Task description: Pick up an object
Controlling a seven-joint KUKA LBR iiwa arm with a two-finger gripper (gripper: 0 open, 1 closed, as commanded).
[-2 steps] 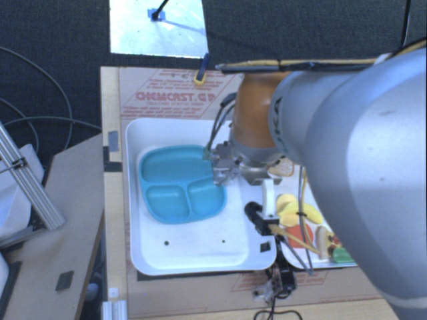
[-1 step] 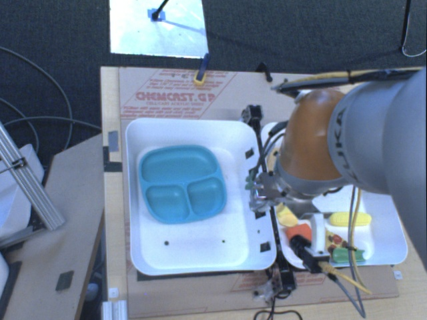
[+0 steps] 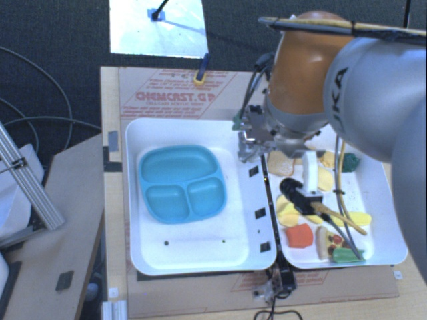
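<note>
The grey arm with its orange band reaches in over the right shallow white plastic bin and covers that bin's far edge. Its gripper hangs at the bin's far left corner, right above the wall shared with the left shallow white plastic bin. Whether it is released or clenched cannot be told, as the wrist hides it from above.

The things to pick lie loose in the right bin. A tan flat toy slice sits just beside the gripper, partly under the arm. Pale yellow toy pieces lie along the left wall, and another yellow toy piece lies near the middle. An orange-red toy block rests near the front left corner. A bright green toy piece lies at the front edge, and a dark green toy piece lies toward the far right edge.

The left bin carries a light blue plastic divided plate, set toward its far edge. Both bins rest on a brown cardboard sheet with red print.
</note>
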